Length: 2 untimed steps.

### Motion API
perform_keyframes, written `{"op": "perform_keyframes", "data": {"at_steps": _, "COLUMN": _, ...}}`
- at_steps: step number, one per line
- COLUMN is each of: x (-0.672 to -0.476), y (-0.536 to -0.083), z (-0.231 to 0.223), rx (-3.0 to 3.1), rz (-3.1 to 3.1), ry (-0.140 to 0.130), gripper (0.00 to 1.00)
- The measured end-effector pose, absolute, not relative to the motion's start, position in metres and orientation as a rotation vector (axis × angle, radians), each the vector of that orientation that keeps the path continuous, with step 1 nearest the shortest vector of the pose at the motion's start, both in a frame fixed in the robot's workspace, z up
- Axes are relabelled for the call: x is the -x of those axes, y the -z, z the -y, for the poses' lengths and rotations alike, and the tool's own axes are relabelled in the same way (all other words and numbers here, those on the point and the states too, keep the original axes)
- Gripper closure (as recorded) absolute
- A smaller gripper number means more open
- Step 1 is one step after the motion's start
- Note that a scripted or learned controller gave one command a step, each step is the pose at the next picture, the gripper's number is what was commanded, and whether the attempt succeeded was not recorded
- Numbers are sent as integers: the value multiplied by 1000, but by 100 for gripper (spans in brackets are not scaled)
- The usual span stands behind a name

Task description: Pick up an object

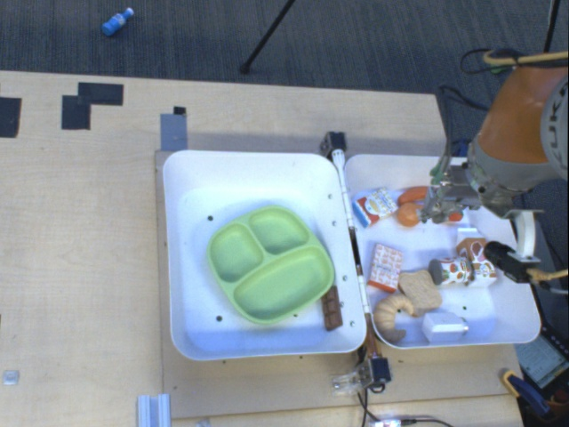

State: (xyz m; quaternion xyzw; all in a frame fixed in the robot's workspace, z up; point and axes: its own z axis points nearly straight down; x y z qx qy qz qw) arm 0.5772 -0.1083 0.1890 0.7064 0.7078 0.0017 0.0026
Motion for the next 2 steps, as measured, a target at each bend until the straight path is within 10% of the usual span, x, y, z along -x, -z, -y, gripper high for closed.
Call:
{"op": "perform_keyframes", "data": {"at_steps": 1, "x": -576, "y": -188, "z": 108, "rx": -2218, "rz": -2223, "ry": -3, "gripper": 0}}
{"op": "perform_keyframes", "data": {"at_steps": 2, "x": -625, "y": -121, "z": 132, "rx": -2216, "rz": -2226, "ry": -1, "gripper": 0}}
